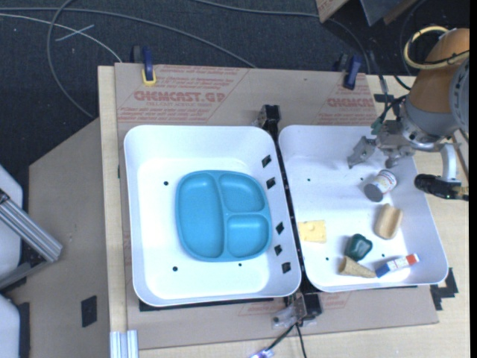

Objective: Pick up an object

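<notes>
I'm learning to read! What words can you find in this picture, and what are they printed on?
"CHEMCAST GP" in red print on the brown paper-covered board under the white bins, at its upper left.
"CHEMCAST" again in red on the same board at the upper right, fainter, partly hidden.
Smaller red lines beside both: too blurred to read.
The small white tube with red and blue ends: print too small to read.

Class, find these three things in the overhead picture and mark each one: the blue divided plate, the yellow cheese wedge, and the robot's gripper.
blue divided plate point(222, 215): camera view, on the ridge between its compartments.
yellow cheese wedge point(312, 231): camera view, middle of its top face.
gripper point(370, 149): camera view, between its fingertips.
</notes>
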Action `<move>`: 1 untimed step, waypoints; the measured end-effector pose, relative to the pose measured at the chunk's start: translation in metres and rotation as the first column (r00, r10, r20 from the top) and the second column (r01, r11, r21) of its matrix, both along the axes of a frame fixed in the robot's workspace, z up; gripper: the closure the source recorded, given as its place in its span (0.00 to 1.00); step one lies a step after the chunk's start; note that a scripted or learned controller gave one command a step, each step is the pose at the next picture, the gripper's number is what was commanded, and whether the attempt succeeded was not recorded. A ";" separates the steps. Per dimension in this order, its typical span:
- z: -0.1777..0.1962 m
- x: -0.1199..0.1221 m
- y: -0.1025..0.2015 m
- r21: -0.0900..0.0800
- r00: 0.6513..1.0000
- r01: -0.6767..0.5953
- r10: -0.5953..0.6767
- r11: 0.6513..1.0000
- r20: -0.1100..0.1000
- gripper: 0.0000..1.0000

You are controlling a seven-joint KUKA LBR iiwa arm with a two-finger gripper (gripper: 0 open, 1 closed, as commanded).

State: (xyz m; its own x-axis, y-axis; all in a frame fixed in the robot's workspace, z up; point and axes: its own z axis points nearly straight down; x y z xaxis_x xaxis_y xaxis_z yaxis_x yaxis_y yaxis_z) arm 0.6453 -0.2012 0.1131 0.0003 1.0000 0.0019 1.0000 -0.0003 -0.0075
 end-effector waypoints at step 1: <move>0.016 0.003 0.000 -0.002 1.000 -0.002 0.002 1.000 0.010 1.00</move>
